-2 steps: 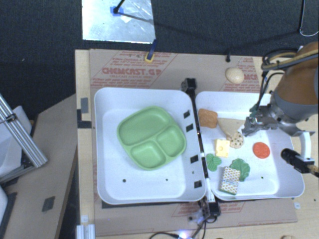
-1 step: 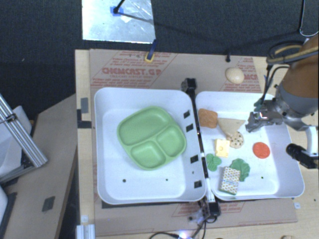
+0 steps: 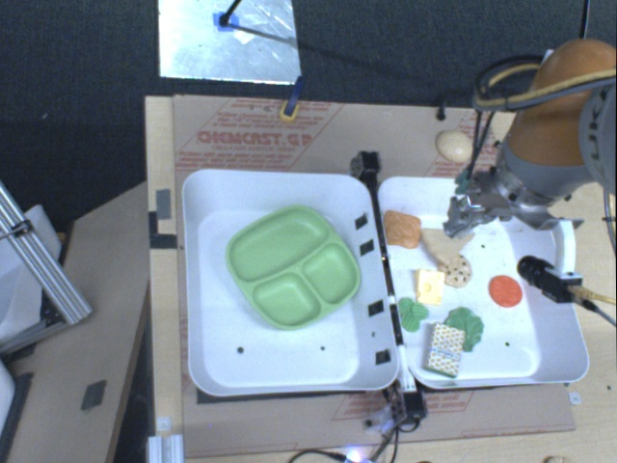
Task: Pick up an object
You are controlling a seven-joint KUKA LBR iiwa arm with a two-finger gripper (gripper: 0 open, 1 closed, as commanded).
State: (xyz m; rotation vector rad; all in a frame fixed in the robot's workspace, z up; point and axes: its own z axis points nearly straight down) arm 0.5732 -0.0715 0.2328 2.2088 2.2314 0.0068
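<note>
Pale wedge (image 3: pixel 442 250), cream-coloured and roughly triangular, is seen lying flat in the right bin (image 3: pixel 549 360), just below the jaws and slightly toward the view's left of them. The jaws are lowered close to the wedge's upper edge. Contact cannot be confirmed, and it cannot be told whether they are apart or together.

A round speckled cookie (image 3: pixel 457 271) is found straight below the jaws, touching the wedge's lower end. A brown bread-like piece (image 3: pixel 402 229) lies to the left of the jaws, just beside the wedge. Farther below the jaws a yellow square (image 3: pixel 430 285) is set near the cookie, and a red disc (image 3: pixel 505 290) lies below and to the right, apart from the rest. Farthest from the jaws, toward the bin's front wall, a small green leaf (image 3: pixel 413 313), a larger green leafy piece (image 3: pixel 467 324) and a patterned packet (image 3: pixel 444 349) are grouped.

Bare white floor is left between the wedge and the red disc. The bin's rear wall runs near, above the jaws, and beyond it a beige egg-shaped thing (image 3: pixel 453 145) rests on the surface (image 3: pixel 251 133). Well to the left, the other bin (image 3: pixel 207 355) holds a green divided plate (image 3: pixel 292 265).
</note>
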